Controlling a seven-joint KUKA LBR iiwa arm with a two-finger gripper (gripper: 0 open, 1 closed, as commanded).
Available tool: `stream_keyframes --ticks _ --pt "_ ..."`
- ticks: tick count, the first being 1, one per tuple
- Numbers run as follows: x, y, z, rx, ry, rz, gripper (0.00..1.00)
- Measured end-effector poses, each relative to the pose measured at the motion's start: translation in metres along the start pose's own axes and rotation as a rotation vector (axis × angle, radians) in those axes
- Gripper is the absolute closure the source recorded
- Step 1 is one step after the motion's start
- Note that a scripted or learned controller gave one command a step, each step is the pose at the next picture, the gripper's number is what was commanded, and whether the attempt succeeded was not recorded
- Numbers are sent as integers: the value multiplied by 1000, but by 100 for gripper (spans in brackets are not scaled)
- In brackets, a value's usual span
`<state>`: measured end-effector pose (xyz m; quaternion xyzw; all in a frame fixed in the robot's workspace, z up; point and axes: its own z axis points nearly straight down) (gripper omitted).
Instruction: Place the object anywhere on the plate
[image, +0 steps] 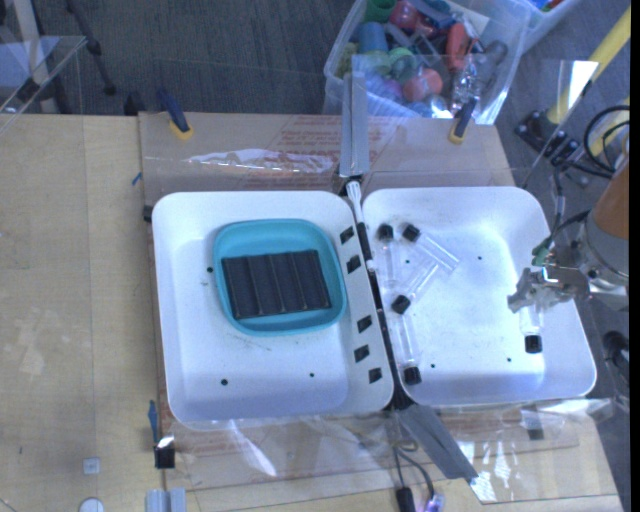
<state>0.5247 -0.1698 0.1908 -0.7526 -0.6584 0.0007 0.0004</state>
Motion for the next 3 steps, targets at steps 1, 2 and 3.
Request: stream_keyframes --ticks 1,2,3 --pt "0 0 0 0 0 0 0" --pt "-40 36 -52 -3 -1 -59 0" --pt "-21 112 -192 -5 -2 -260 0"
